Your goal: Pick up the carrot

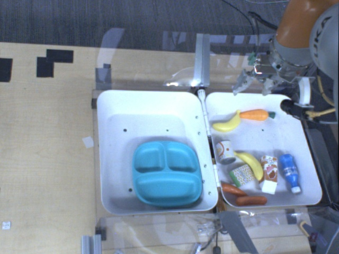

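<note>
In right bin's far end, carrot [253, 115] lies flat beside a banana [226, 123]; prob. light, stiff, slick plastic, so grip mid-body. Gripper [255, 82] above, empty, jaws spread.

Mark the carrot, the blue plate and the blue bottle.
carrot [253, 115], camera view, middle of the orange body
blue plate [167, 174], camera view, ridge between its compartments
blue bottle [289, 168], camera view, middle of its body
</note>
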`<state>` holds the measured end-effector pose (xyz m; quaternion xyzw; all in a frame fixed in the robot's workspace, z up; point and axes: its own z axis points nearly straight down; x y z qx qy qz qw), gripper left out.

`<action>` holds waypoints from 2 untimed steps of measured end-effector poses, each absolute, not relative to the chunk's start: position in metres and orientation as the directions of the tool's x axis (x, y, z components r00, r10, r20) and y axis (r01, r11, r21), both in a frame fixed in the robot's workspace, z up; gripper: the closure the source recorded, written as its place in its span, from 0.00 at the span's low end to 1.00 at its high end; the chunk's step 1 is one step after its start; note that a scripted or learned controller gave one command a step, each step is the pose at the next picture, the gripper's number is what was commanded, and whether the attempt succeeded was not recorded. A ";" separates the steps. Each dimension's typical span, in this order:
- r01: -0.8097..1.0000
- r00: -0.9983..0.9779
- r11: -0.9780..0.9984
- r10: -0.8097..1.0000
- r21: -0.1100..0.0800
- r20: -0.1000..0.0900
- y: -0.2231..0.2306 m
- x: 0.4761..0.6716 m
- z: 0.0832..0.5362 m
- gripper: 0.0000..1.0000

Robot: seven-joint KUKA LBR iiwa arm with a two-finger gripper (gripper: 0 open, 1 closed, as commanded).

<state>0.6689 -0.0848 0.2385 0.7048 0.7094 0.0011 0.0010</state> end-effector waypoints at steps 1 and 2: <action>0.999 -0.051 0.051 0.999 0.004 -0.002 -0.135 0.670 0.175 0.00; 0.984 -0.177 0.177 0.984 0.006 -0.002 -0.183 0.671 0.088 0.00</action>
